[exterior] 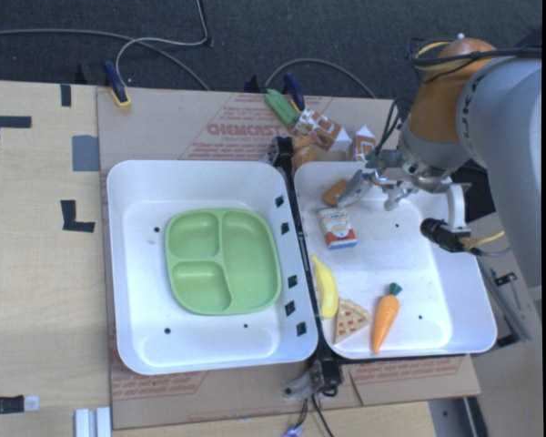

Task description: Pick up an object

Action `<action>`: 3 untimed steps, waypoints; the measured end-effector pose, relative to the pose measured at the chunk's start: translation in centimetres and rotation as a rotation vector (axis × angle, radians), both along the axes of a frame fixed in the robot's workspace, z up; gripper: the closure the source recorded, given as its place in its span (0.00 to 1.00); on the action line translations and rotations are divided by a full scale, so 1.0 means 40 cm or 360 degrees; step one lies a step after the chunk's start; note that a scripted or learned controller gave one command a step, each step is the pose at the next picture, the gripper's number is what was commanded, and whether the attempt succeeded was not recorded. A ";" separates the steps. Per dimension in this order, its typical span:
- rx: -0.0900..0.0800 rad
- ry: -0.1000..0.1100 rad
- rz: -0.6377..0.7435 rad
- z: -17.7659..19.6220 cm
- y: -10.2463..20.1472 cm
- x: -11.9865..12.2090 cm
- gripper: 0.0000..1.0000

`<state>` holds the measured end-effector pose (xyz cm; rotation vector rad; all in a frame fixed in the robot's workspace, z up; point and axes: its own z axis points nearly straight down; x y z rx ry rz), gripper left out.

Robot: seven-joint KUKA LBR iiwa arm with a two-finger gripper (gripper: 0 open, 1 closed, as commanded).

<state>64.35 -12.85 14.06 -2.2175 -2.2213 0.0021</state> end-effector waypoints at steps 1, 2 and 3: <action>-0.0004 -0.0006 0.0000 -0.138 0.063 0.051 0.00; -0.0005 -0.0007 -0.0002 -0.137 0.071 -0.023 0.00; -0.0002 -0.0004 -0.0001 -0.139 0.084 0.062 0.00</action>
